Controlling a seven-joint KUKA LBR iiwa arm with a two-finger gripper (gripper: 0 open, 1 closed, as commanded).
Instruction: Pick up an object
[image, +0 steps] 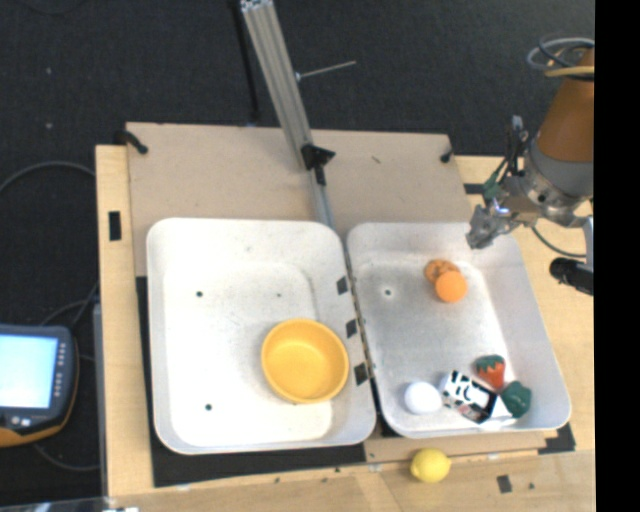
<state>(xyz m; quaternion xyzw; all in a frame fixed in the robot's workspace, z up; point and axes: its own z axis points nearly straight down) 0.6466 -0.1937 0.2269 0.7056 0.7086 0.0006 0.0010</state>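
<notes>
Camera view: gripper (482, 232) at approx 1 o'clock of right white plastic bin (520, 300), above back rim; open/closed – can't tell. Nearest target: small orange round ball (451, 287), at 7 o'clock from gripper, touching brownish lump (437, 269). Best: centre over ball, descend straight, avoid lump.

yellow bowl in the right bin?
No. The yellow bowl sits in the left bin, near its lower right corner; the right bin holds the orange ball and other small items.
</notes>
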